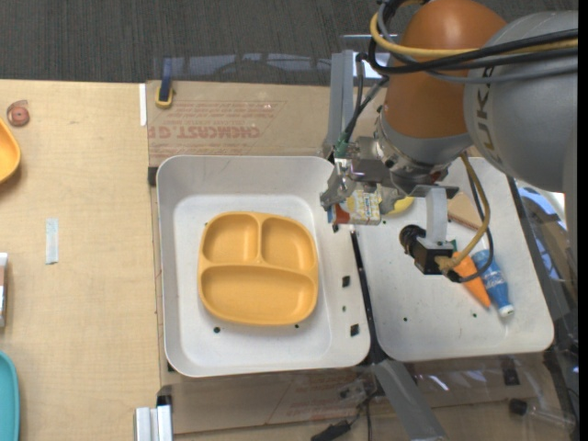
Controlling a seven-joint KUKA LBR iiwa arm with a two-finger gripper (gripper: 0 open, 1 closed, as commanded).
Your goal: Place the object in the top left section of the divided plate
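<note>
The orange-yellow divided plate [259, 268] lies in the left bin [184, 320], with two small sections at its far side and one large section near me. My gripper [354, 202] hangs over the wall between the two bins, just right of the plate's top right corner. It is shut on a small white and yellow packet with a red end [364, 208], which sits between the fingers, above the bin floor.
In the right bin [432, 329] an orange carrot-shaped piece [470, 281] and a blue and white tube [494, 288] lie side by side at the right. A tan piece [464, 215] lies behind them. Brown cardboard [239, 122] lies behind the left bin.
</note>
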